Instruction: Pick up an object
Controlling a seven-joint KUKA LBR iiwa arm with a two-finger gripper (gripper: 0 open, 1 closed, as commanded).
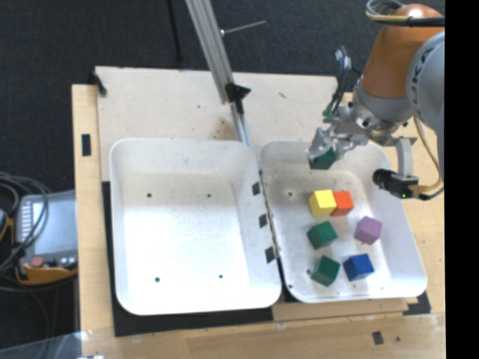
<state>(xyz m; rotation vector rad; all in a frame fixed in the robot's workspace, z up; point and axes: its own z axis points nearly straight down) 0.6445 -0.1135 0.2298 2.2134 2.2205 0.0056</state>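
The bench [172, 96] carries two white bins. The left bin [187, 226] lies at nine o'clock; the right bin [397, 271] at three o'clock has open floor along its left wall. The arm [397, 58] reaches in from two o'clock, wrist bent downward over the right bin's far edge. Its gripper [325, 154] is closed around a dark green block [324, 159], held above the floor. Toward five o'clock sit a yellow block [323, 202] touching an orange block [343, 202], a purple block [367, 229], two green blocks [322, 235] and a blue block [358, 266].
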